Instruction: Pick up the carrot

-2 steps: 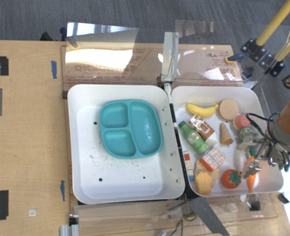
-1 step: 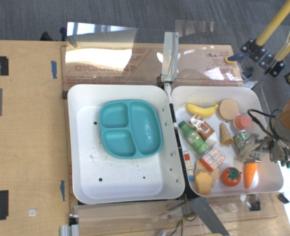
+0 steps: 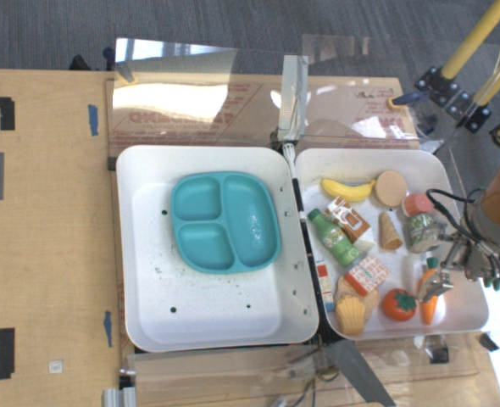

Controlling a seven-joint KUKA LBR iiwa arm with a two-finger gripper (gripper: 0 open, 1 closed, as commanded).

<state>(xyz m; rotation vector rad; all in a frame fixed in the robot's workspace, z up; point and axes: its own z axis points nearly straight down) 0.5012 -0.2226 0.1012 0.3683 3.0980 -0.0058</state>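
From the overhead camera, my gripper (image 3: 437, 283) reaches in from the right over the near right part of the right-hand bin (image 3: 458, 186), with my fingers (image 3: 432, 288) down at the carrot (image 3: 429, 298); the metal tips lie right against its orange body, but I cannot tell whether they are apart, together or clamped on it, since tips and carrot blur into one patch. The carrot lies directly beneath my fingertips, pointing toward the bin's near rim. Just to the left of my fingers sits a tomato (image 3: 399, 304), nearly touching the carrot. Further left of them lie a small red-and-white carton (image 3: 367, 275) and a yellow corn piece (image 3: 352, 314). Beyond my fingers, toward the far side, stand a jar with a red lid (image 3: 420, 225), an ice-cream cone (image 3: 390, 231), a tan round cookie (image 3: 391, 188) and a banana (image 3: 347, 189). Left of those rest a green bottle (image 3: 334, 237) and a small brown carton (image 3: 349, 217). Well apart from my fingers, the left-hand bin (image 3: 140, 253) holds a teal divided plate (image 3: 225, 221).
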